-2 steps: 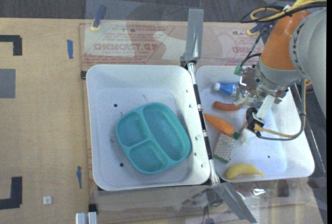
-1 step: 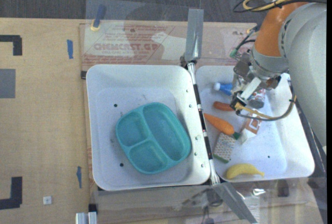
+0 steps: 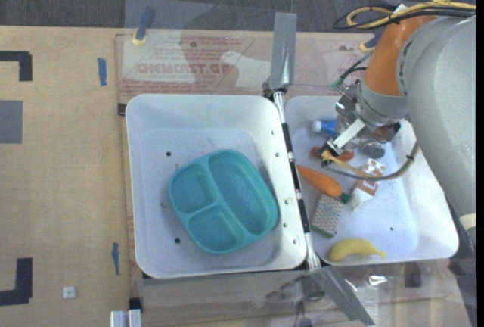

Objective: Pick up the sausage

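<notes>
My gripper hangs low over the back part of the right bin, under the orange wrist band. A small reddish-brown piece, which looks like the sausage, peeks out just left of and below the gripper and is mostly hidden by it. Whether the gripper touches the sausage is not visible.
The right bin also holds an orange carrot, a yellow banana, a speckled green-edged pad, a small white-and-red box and a blue-and-white object. A teal divided plate lies in the left bin.
</notes>
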You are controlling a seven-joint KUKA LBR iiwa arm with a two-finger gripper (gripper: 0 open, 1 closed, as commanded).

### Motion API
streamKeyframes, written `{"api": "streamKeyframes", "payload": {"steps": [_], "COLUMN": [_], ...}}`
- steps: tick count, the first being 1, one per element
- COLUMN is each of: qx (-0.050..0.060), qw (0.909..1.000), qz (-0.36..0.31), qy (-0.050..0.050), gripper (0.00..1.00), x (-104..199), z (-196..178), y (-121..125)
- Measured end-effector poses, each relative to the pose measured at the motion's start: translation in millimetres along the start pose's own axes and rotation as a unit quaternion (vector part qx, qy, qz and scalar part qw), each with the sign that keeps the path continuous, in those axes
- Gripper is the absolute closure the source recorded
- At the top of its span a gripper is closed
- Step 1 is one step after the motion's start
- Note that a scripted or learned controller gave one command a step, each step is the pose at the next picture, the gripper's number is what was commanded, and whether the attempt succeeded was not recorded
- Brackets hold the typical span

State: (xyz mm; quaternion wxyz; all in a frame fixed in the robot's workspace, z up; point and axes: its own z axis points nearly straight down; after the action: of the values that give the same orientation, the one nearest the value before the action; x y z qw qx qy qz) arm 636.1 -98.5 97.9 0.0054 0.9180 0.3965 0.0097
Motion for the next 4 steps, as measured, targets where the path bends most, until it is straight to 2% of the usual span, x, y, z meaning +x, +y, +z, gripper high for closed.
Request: {"api": "streamKeyframes", "payload": {"steps": [1,2,3,4], "qx": [0.007,0.008,0.015,0.009], "qw": [0.9944,0.9874,0.9631,0.9544], "qz": [0.105,0.158,0.268,0.298], "qy": [-0.005,-0.008,-0.014,-0.01], "gripper": [1.0,1.0,1.0,1.0], "x": [-12,0,2,-91], "z": [9,10,11,-33], "y": [-16,9,24,21]}}
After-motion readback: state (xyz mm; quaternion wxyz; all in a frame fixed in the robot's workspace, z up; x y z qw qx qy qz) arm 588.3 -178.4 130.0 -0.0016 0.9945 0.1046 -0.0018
